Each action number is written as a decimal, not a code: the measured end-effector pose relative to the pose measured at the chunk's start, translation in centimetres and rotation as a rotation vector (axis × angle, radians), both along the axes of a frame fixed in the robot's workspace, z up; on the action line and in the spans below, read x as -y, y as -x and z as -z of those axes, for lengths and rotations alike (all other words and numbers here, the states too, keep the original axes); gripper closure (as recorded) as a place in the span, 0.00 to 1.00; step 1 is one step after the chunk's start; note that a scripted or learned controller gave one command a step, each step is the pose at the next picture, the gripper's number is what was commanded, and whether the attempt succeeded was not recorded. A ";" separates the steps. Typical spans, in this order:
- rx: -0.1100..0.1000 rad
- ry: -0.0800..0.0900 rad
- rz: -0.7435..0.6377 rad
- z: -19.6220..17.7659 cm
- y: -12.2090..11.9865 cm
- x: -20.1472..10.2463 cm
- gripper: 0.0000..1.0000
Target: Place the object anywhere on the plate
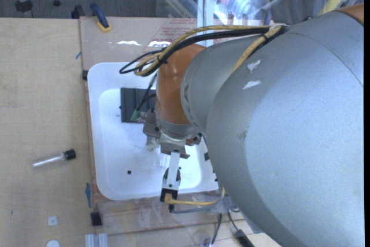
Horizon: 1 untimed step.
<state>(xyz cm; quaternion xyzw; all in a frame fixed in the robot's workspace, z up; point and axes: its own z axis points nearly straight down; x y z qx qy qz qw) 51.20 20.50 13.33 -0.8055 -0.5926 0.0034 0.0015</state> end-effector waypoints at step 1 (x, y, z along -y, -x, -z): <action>0.012 -0.003 0.286 4.4 2.1 -1.9 1.00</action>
